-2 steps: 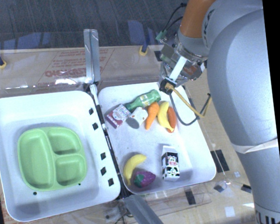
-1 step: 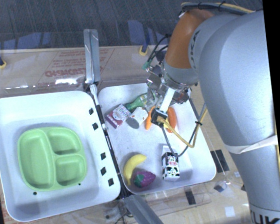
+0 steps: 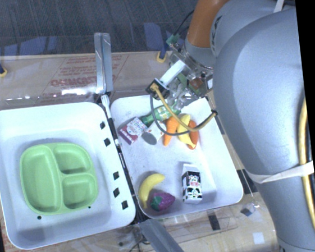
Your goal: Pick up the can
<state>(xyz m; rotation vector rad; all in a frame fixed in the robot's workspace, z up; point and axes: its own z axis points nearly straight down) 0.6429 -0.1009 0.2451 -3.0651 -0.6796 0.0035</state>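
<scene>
The can [image 3: 137, 130] lies on its side in the right bin [image 3: 218, 161], near the bin's back left, with a red and white label and a grey end facing the front. My gripper [image 3: 172, 99] hangs over the back of this bin, up and to the right of the can, wrapped in black and yellow cables. A green item [image 3: 159, 115] lies just under the gripper, between it and the can. Whether the gripper touches the can cannot be made out.
The right bin also holds an orange carrot [image 3: 171, 130], a yellow and orange fruit [image 3: 188, 135], a banana [image 3: 150, 184], a purple and green item [image 3: 162, 200] and a small milk carton [image 3: 192, 186]. A green divided plate [image 3: 57, 177] lies in the left bin [image 3: 3, 134].
</scene>
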